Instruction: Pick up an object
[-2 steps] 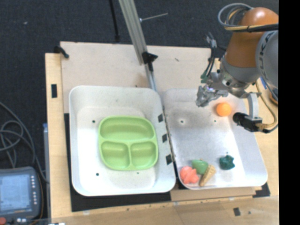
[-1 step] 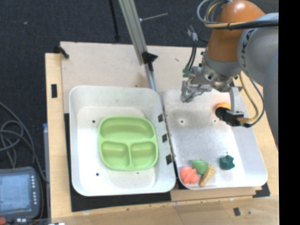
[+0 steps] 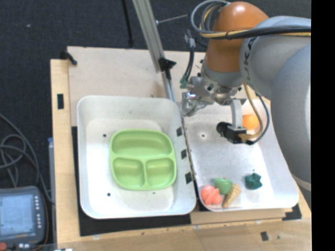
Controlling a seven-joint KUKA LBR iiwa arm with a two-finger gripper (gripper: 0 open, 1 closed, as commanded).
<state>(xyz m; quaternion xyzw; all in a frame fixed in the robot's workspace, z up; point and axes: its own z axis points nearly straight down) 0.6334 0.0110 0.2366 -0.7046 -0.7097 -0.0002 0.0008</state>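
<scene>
My jaws hang over the far left corner of the right bin [image 3: 272,156]. To their left, the left bin [image 3: 91,114] holds a divided plate [image 3: 142,158]. Just to their right lies a ball [image 3: 252,121]. Well in front of them, at the right bin's near edge, a lumpy toy [image 3: 211,194], a cone [image 3: 232,195] and a small figure [image 3: 254,180] lie in a row.

Slanted metal rail [image 3: 149,27]; lower left, what looks like a screen [image 3: 19,216].

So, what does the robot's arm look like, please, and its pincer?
The arm is thick, rounded and smooth grey. Above the wrist it has a glossy orange band, which looks like a dome from this view. Dark cables loop beside the orange part. The pincer is small, of silvery metal, and much thinner than the arm.
</scene>
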